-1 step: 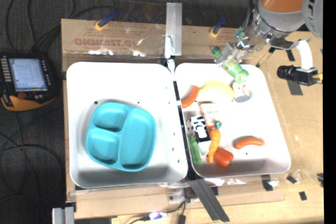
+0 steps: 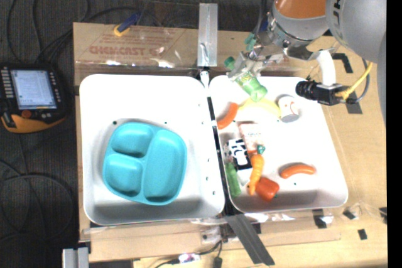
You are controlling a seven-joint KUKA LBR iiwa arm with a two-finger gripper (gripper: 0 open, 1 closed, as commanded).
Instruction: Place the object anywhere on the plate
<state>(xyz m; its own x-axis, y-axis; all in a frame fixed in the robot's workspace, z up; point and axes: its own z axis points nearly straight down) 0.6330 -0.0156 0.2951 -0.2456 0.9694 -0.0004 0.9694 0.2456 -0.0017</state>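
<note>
A teal divided plate lies in the left bin. My gripper hangs over the far left corner of the right bin. Directly below it is a light green toy, touching or nearly touching the gripper; whether it is gripped is unclear. Other toys lie in the right bin: a red-orange pepper, a yellow piece, a white round piece, a carrot, an orange sausage and a red block.
A white packet, a black-and-white item and a dark green piece crowd the right bin's left side, next to the wall between the bins. A tablet sits on the floor at the far left.
</note>
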